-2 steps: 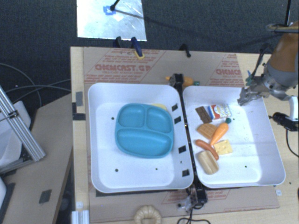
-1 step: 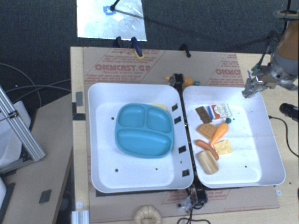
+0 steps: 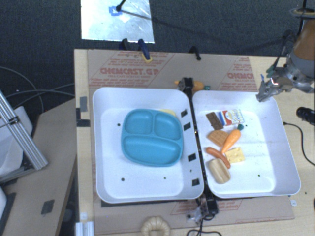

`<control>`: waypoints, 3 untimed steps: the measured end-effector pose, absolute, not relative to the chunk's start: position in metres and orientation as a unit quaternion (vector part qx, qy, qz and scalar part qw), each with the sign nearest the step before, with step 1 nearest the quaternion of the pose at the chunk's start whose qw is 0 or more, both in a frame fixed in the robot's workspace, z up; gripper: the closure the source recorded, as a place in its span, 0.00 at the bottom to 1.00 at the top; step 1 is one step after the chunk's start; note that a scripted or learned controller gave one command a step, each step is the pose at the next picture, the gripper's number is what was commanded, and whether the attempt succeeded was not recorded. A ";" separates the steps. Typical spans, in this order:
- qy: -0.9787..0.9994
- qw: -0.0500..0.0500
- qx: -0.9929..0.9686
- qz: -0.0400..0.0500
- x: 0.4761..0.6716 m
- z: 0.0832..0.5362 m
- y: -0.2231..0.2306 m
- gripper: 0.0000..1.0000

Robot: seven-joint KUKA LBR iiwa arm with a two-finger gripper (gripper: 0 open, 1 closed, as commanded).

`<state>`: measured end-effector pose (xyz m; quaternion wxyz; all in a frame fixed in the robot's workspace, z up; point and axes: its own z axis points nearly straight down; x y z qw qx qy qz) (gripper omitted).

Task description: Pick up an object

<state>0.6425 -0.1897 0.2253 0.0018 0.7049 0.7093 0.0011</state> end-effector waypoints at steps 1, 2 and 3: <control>0.710 0.000 0.704 0.000 0.616 0.225 -0.153 1.00; 0.710 -0.001 0.704 0.000 0.586 0.221 -0.110 1.00; 0.710 -0.001 0.704 0.000 0.569 0.215 -0.068 1.00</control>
